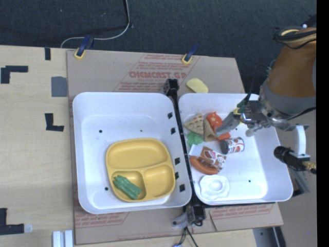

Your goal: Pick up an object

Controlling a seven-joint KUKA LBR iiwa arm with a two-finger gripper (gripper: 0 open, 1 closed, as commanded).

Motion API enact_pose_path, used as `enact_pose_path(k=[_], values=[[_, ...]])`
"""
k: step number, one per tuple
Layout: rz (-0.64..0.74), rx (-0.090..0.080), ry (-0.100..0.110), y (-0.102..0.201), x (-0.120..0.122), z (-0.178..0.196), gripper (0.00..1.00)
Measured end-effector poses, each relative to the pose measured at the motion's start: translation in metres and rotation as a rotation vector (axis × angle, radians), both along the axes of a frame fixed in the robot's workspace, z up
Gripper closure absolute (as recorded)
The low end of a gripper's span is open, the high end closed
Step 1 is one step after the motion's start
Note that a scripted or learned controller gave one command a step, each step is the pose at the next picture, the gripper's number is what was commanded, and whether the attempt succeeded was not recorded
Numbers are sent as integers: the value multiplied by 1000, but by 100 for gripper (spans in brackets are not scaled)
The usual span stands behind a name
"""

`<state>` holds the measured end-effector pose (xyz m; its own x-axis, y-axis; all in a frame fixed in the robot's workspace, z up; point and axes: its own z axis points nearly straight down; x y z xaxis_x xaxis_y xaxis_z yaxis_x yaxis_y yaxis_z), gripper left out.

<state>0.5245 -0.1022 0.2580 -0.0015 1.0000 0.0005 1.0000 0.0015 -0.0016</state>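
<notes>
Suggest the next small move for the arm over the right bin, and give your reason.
Probably lower the end effector a little onto the red toy piece. It hovers at the right white bin's cluster of toy food, nothing shows between its fingers, and that piece lies just beside its tip.

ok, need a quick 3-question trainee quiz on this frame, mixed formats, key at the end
1. True or false: the yellow divided plate sits in the right bin.
2. Multiple choice: where is the green toy? A) in a compartment of the plate B) on the cardboard outside the bins C) in the right bin beside the fried egg
3. Short answer: which bin is the gripper over?

Key:
1. False; the plate is in the left bin.
2. A, the plate's lower-left compartment as seen by the camera.
3. The right bin, near the pile of toy food.
</notes>
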Motion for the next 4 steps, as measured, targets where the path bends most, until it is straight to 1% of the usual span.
enact_pose_path(k=[1, 2, 3, 4], values=[[0, -3, -2, -34, 83, -111, 0], [1, 4, -2, -34, 111, -172, 0], [-2, -6, -19, -21, 104, -166, 0], [-2, -1, -15, -14, 83, -168, 0]])
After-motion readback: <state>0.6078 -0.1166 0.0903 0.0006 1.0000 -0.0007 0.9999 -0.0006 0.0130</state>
